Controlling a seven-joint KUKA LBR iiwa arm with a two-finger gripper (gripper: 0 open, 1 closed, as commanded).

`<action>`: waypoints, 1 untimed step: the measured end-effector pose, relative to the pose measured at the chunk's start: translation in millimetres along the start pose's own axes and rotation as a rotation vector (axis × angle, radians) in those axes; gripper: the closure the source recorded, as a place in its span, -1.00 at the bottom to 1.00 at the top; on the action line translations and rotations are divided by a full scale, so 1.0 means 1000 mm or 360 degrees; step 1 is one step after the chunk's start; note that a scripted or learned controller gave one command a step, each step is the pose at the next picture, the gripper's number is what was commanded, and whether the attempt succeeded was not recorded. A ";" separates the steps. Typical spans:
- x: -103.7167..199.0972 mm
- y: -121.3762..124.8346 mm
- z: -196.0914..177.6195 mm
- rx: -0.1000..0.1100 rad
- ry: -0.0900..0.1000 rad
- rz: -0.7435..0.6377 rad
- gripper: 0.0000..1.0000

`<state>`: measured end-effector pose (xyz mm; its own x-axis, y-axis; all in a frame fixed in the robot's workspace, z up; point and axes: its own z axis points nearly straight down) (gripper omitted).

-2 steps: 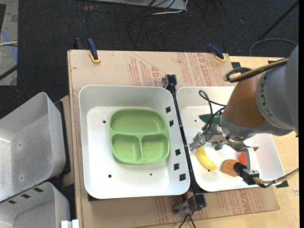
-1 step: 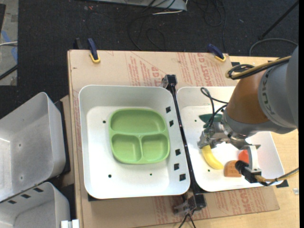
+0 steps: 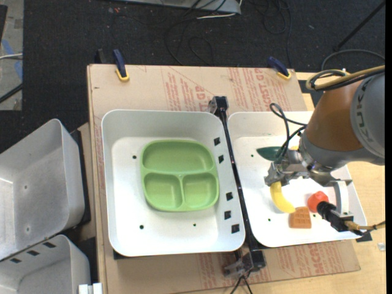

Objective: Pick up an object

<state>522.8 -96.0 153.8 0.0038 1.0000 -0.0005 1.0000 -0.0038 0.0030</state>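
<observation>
Across the brown board (image 3: 184, 87) under both bins, faint red printing, mirrored and too washed out to read. Over the right bin (image 3: 257, 133), reaching in from the right: grey arm (image 3: 349, 127) with its orange band, wrist bent down toward the bin floor, gripper (image 3: 277, 177) low at the upper end of a yellow banana (image 3: 282, 199), beside a dark green piece (image 3: 268, 153); cannot tell how far apart the fingers stand, nor whether anything sits between them. Nearby in the same bin, an orange waffle-like block (image 3: 300, 218) and a red-orange piece (image 3: 317, 199); in the left bin (image 3: 116, 164), a green divided plate (image 3: 180, 175).
</observation>
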 end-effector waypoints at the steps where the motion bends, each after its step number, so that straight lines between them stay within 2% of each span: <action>1: -0.010 0.004 -0.056 -0.0005 -0.0002 -0.0008 1.00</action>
<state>526.8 -106.0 209.8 -0.0015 1.0000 -0.0018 1.0000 0.0015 0.0062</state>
